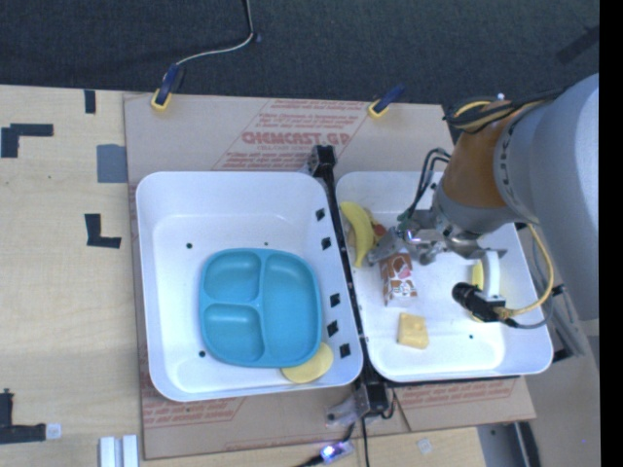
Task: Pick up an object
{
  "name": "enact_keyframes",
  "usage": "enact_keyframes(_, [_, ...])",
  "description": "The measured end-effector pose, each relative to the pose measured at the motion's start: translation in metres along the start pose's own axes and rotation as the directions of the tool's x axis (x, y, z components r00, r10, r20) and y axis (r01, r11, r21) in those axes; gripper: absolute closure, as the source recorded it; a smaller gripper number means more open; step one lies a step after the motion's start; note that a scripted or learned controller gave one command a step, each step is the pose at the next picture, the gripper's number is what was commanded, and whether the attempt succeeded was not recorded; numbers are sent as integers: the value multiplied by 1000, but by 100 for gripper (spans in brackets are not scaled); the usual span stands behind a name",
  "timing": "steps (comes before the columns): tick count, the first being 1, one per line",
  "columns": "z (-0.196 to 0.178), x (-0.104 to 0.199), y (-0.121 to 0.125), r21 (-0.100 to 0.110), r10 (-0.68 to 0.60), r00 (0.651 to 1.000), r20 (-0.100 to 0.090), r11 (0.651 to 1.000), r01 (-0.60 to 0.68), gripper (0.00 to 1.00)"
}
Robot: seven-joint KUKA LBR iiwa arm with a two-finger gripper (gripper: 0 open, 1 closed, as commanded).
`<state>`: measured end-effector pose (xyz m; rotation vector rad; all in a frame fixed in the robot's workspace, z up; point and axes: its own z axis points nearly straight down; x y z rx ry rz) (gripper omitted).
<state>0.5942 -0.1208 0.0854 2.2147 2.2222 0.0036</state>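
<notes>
Down in the right white bin [506, 358], the two-finger gripper [401, 251] sits low over a small red-and-white packet [399, 280], and whether it grips cannot be told. A yellow banana [358, 230] lies at its nine o'clock (a yellow cheese-like wedge [413, 332] at six). The left white bin [165, 212] holds a blue divided plastic plate [260, 305].

Small red-and-white packet [399, 280] lying flat, right bin, between banana [358, 230] and cheese wedge [413, 332].

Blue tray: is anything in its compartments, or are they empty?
Empty. The blue tray lies flat in the left bin, all three compartments bare. A yellow piece pokes out from under its near corner, not in it.
</notes>
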Motion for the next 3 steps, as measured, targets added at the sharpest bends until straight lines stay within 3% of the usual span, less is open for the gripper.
enact_keyframes(1, [-10,1,-2,1,1,1000,-1,1000,-1,100])
enact_keyframes(2, [-105,77,10,-3,-6,1000,-3,1000,6,100])
enact_keyframes(3, [-121,116,20,4,-2,1000,-2,1000,2,100])
